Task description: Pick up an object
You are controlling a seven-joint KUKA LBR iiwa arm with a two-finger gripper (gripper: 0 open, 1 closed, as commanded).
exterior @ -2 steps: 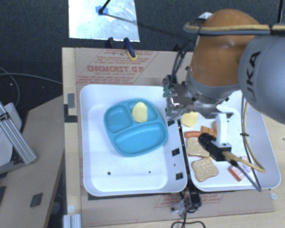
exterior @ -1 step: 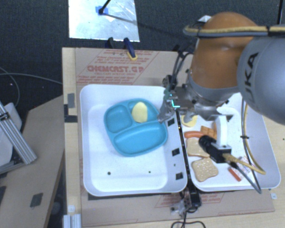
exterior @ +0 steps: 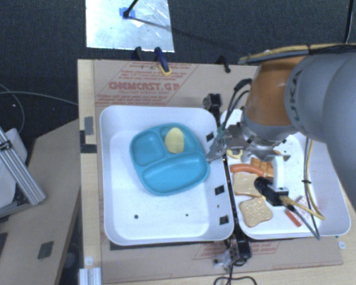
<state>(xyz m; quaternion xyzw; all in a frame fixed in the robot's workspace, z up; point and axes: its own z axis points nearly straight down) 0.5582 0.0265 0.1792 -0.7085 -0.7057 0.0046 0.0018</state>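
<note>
A blue divided plate [exterior: 169, 162] lies in the left white bin [exterior: 124, 218], and a yellow rounded piece of food [exterior: 174, 140] rests in the plate's upper right compartment. In the right bin [exterior: 332, 215] are a toast slice [exterior: 255, 211], a second pale slice [exterior: 244, 184], an orange-red sausage [exterior: 243, 168] and a striped orange piece [exterior: 263, 167]. My gripper [exterior: 218, 148] hangs low over the divide between the two bins, just right of the plate's edge and left of the sausage. Nothing visible is held in it.
The grey arm with its orange band [exterior: 273, 100] covers the upper part of the right bin. A small red stick [exterior: 292, 218] lies near the right bin's front. Cardboard [exterior: 148, 82] lies under both bins, and a metal sheet [exterior: 127, 16] lies beyond it.
</note>
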